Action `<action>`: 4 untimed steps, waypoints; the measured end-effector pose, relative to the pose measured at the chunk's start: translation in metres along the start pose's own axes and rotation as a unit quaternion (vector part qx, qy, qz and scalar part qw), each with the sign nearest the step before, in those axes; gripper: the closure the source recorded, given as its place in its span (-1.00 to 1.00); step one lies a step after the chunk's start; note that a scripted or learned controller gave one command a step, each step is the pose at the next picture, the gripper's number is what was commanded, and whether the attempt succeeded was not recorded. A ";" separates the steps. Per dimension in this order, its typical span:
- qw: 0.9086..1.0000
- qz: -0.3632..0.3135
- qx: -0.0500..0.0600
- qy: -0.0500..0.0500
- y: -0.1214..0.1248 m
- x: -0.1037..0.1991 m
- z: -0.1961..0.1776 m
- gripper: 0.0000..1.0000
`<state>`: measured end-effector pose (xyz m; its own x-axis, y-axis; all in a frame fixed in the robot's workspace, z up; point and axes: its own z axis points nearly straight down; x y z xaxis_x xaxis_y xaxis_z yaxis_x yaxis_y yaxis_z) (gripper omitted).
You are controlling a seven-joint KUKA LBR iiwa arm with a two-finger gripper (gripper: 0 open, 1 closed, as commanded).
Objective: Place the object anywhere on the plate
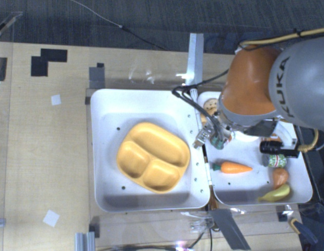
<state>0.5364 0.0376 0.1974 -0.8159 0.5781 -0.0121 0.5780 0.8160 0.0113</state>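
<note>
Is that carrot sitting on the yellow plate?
No, the carrot lies in the right bin, apart from the yellow plate.

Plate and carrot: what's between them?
In the camera view, between the yellow plate and the carrot lie bare white bin floor and the two bins' adjoining rims; nothing else.

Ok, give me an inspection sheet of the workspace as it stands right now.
Surface: wooden bench bearing two white bins.
Job's things: yellow three-section plate in the left bin, nothing on it.
Clutter: right bin holds a carrot, a banana, a small bottle and other small items partly hidden by the arm.
Gripper: gripper over the divide between the bins; finger state unreadable.
Cables: black cable running to the wrist; thin wire across the dark floor.
Surroundings: black tape marks on the bench.
</note>
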 end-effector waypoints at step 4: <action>0.990 -0.138 -0.001 -0.001 0.035 0.021 -0.074 1.00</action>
<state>0.5377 0.0780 0.2716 -0.9428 0.3329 -0.0168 0.3328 0.9430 0.0095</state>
